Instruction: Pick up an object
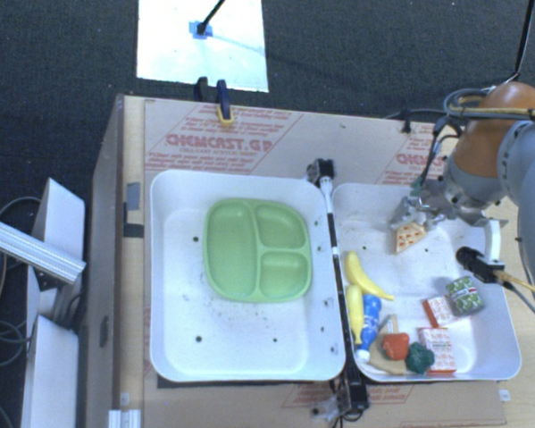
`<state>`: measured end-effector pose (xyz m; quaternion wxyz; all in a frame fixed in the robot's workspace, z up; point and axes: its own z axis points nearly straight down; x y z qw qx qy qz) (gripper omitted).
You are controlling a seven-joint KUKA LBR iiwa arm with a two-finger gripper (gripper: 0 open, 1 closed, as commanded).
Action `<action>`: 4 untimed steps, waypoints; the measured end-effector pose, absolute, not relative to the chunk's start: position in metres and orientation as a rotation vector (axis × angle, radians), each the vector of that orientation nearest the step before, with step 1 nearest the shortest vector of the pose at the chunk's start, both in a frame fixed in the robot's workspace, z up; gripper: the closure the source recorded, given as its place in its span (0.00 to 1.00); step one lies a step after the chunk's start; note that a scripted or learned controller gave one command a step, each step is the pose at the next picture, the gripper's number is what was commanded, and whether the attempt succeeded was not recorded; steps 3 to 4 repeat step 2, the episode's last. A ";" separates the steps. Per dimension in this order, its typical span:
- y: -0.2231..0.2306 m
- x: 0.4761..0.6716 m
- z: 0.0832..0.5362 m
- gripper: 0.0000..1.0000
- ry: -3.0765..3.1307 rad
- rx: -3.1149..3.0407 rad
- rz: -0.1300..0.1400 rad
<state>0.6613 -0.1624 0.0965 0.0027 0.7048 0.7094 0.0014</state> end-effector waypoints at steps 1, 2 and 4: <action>-0.103 0.660 0.143 1.00 2.225 2.214 0.006; -0.053 0.637 0.264 1.00 2.224 2.213 0.006; -0.053 0.637 0.264 1.00 2.224 2.213 0.006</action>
